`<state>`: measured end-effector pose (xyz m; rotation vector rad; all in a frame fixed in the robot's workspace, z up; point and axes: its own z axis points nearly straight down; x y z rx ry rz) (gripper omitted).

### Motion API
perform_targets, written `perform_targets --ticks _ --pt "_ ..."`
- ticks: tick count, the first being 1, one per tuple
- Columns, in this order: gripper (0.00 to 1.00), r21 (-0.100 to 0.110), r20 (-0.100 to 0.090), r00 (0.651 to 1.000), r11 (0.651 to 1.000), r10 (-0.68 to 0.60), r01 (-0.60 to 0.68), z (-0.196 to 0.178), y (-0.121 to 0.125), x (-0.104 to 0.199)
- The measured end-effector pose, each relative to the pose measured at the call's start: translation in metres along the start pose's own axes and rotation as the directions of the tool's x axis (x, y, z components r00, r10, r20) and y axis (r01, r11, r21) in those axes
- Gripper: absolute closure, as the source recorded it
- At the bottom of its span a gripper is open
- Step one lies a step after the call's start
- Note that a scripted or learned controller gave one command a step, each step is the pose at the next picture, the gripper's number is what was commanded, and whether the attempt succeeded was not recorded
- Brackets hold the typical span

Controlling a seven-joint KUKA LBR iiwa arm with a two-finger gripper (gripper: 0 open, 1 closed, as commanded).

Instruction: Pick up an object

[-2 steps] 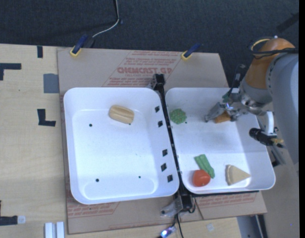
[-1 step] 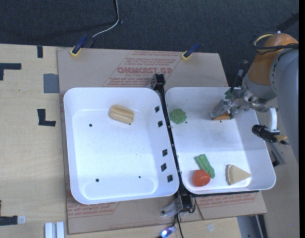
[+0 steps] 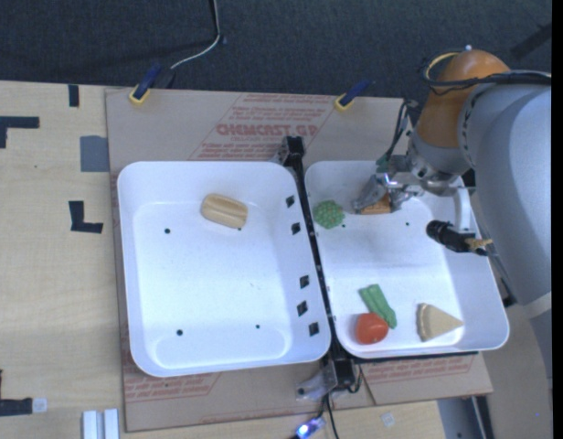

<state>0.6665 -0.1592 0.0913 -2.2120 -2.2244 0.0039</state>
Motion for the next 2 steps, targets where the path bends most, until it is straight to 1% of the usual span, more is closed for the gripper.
perform_targets --ticks 2 --pt "1.0 -0.001 0.006 1.0 1.0 0.002 -0.002 -0.0201 -0.0007 -0.0033"
